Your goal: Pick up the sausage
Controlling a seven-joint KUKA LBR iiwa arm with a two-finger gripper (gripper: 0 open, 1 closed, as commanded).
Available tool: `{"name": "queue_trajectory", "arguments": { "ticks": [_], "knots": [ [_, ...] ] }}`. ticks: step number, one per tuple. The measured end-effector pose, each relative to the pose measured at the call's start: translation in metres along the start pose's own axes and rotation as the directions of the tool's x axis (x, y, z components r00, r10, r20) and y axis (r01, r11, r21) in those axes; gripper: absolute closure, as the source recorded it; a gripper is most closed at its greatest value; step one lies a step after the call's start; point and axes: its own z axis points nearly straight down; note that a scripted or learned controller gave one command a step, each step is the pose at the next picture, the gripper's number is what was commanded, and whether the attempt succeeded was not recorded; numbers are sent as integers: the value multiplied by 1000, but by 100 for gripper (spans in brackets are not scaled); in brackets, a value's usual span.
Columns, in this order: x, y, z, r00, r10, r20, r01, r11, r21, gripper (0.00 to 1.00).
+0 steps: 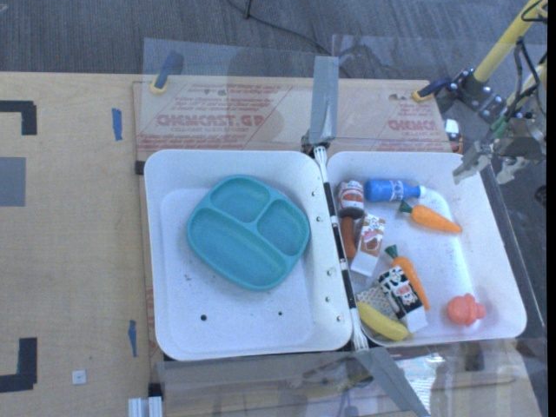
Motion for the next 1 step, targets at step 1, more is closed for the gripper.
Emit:
{"name": "queue_trajectory", "arguments": {
  "ticks": [1],
  "knots": [
    [22, -62, 64, 1000, 4, 0, -4, 1000, 0, 0]
  ]
}}
